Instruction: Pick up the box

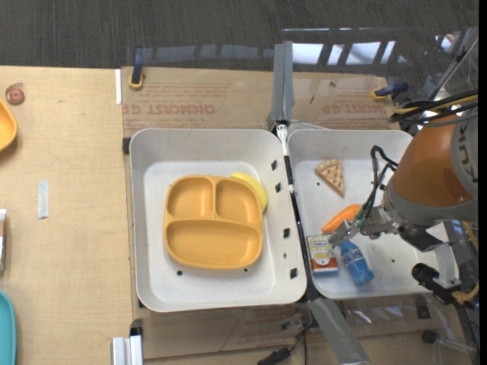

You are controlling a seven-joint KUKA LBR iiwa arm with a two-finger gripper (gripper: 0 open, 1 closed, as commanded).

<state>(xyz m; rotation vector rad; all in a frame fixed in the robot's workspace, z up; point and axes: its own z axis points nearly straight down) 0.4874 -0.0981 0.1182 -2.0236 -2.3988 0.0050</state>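
The box [323, 253] is a small white carton with a red and green label. It lies flat at the near left corner of the right bin [396, 280]. My gripper [344, 236] hangs low just above and to the right of the box, between an orange carrot [340, 218] and a blue bottle [356, 264]. The gripper's tip sits close to the bottle's top and the box's upper right corner. Nothing is visibly lifted off the bin floor.
A toy pizza slice [332, 176] lies at the back of the right bin. The left bin [152, 280] holds an orange divided plate [214, 223] with a yellow object [256, 189] at its far right corner. The arm's orange band [434, 169] hangs over the right bin's right side.
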